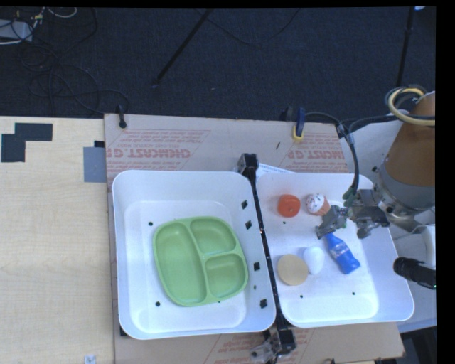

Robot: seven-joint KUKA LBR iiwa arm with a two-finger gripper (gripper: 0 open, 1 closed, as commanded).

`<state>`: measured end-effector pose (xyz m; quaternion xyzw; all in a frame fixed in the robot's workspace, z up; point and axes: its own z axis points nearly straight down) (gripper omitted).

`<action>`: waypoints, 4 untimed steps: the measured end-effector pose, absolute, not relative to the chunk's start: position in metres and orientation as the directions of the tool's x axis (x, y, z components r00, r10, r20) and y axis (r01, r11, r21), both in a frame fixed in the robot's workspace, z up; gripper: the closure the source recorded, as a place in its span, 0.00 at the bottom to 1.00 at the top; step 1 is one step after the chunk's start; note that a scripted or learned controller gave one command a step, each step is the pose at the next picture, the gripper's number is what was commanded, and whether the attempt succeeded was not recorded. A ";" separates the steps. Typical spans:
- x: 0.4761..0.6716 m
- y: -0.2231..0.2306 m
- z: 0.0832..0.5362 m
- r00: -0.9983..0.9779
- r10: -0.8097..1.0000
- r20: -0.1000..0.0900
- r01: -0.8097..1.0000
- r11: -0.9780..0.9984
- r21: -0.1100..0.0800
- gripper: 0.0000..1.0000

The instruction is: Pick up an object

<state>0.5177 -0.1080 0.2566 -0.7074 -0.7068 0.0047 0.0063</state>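
Blue bottle (342,254) lying tilted in right bin (387,302), upper end just beside gripper (348,221), near white egg-shaped object (313,259) and tan disc (292,270). Gripper low over bin, finger spread impossible to tell; nothing visibly held. Arm cut off at right.

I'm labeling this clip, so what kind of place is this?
Likely a robotics lab bench: two white bins sit on cardboard, a robot arm reaches in, and loose cables lie on the dark carpet behind.
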 end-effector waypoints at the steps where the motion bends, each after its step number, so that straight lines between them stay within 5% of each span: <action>1: 0.519 -0.108 0.261 -0.001 1.000 0.001 1.000 0.001 -0.007 0.00; 3: 0.518 -0.110 0.153 0.001 1.000 0.002 1.000 -0.001 -0.013 0.00; 4: 0.513 -0.113 0.098 0.001 1.000 0.004 1.000 -0.001 0.002 0.00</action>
